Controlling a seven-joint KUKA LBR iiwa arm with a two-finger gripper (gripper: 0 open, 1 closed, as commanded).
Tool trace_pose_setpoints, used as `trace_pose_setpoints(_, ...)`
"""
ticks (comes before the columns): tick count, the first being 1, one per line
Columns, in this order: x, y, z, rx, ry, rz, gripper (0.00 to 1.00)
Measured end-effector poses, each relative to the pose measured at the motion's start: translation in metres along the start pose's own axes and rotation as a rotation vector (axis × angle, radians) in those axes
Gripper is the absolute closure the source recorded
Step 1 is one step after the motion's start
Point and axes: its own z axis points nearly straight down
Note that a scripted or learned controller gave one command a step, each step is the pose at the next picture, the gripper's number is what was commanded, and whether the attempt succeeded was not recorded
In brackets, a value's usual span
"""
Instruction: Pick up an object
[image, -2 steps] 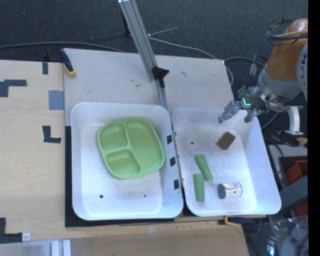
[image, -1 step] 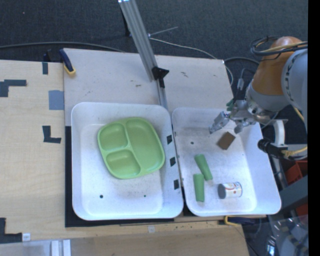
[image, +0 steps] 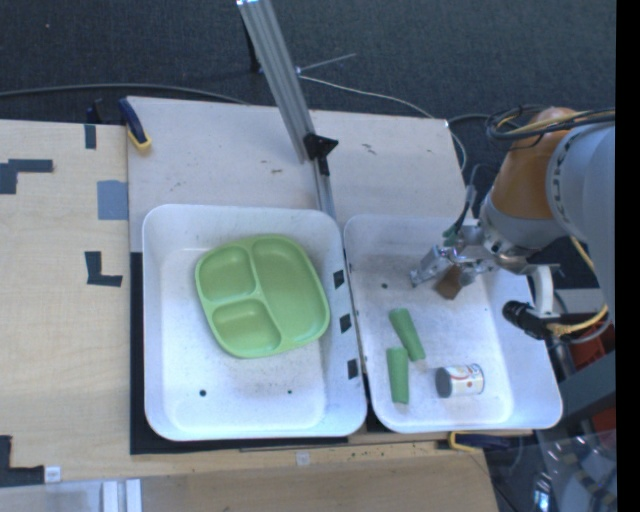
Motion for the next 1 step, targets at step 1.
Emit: trace_pose_setpoints(1,-0.0016,0.0016,0.0308,-0.011,-0.006,0.000,0.00)
